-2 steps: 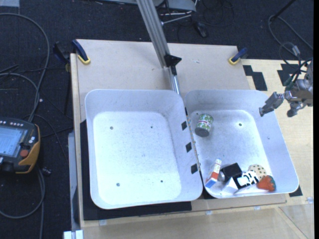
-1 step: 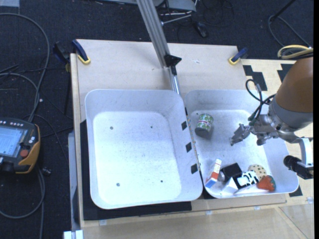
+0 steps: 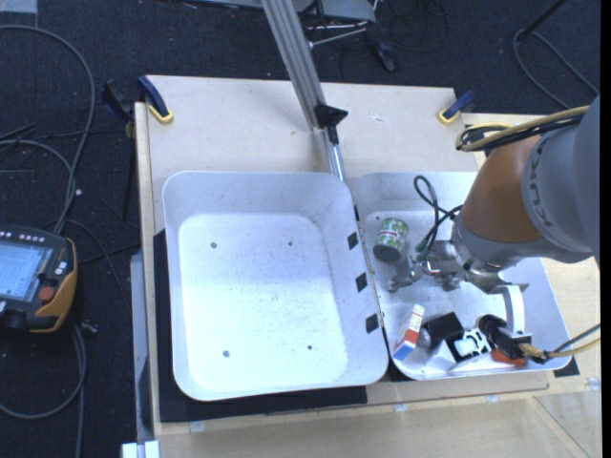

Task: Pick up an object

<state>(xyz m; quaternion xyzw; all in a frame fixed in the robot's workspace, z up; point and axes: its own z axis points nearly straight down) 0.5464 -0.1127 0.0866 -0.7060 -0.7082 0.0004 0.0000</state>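
Down in the right shallow white bin point(image 3: 382, 195), the hand point(image 3: 412, 273) hovered just beside the small green-labelled tin can point(image 3: 389, 238) lying against the dividing wall, seemingly lined up for it, though apart or together, I couldn't tell.

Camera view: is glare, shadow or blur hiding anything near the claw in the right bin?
Camera view: the light is even, with no glare; the right bin looks dimmer than the left bin. In the same view the can and box are clear enough, while the claw is soft and low in contrast against the bin floor. The arm covers that bin's right side.
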